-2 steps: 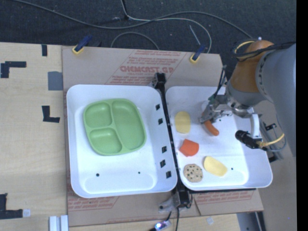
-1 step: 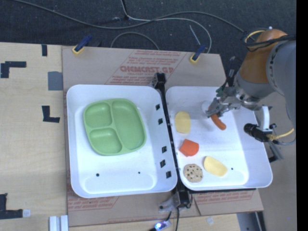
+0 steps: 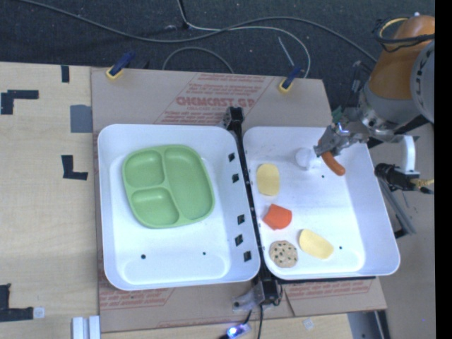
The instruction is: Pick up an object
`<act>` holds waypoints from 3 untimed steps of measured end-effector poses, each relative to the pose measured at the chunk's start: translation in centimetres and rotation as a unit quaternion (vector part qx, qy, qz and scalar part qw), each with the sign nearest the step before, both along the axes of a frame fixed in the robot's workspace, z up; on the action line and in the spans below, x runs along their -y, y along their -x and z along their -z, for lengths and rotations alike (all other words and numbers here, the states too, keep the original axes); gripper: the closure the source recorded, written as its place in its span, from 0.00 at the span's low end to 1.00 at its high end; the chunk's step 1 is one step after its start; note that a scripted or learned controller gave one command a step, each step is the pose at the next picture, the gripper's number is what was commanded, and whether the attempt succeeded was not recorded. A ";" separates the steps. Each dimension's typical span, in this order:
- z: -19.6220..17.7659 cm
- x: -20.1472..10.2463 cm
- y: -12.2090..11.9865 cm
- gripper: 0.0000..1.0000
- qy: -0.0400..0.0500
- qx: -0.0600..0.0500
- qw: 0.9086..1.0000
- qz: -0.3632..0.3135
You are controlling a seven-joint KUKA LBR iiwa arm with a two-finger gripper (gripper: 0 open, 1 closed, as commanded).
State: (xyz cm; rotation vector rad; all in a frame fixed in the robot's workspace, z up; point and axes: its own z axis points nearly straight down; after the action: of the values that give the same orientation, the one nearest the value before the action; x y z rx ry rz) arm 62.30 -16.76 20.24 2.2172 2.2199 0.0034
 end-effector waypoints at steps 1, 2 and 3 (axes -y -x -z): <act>-1.4 -0.1 0.0 1.00 -0.001 -0.002 1.000 0.000; -1.0 -6.0 1.2 1.00 -0.001 -0.003 1.000 -0.002; -1.6 -10.1 3.0 1.00 -0.002 -0.003 1.000 -0.002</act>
State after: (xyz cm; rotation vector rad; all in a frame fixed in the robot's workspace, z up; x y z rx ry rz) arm 59.34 -6.66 21.88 2.2178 2.2292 -0.0008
